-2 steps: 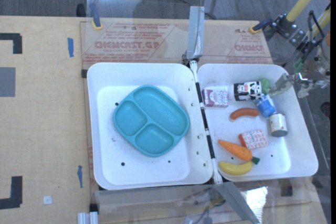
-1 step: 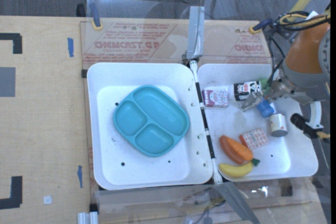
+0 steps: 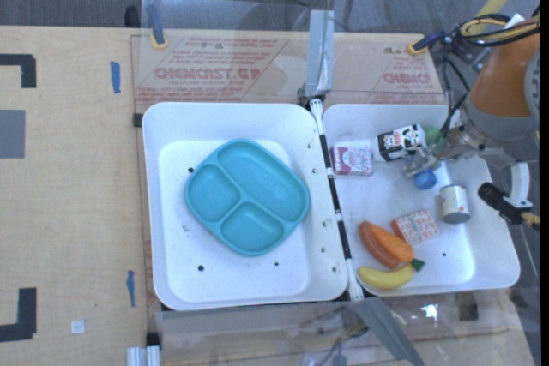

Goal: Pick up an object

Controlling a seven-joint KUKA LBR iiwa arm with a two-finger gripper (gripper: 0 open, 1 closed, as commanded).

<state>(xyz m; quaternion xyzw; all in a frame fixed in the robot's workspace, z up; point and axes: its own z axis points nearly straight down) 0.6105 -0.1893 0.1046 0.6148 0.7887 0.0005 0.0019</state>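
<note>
lying just below pincer (image 3: pixel 420 157): blue ball (image 3: pixel 425 179)

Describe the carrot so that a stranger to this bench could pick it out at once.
Look in the right-hand white bin, toward its near edge. The carrot lies there, orange with a green stub at one end, just above the yellow banana and left of a small red-patterned packet. It is the only orange thing in the bin.
</note>
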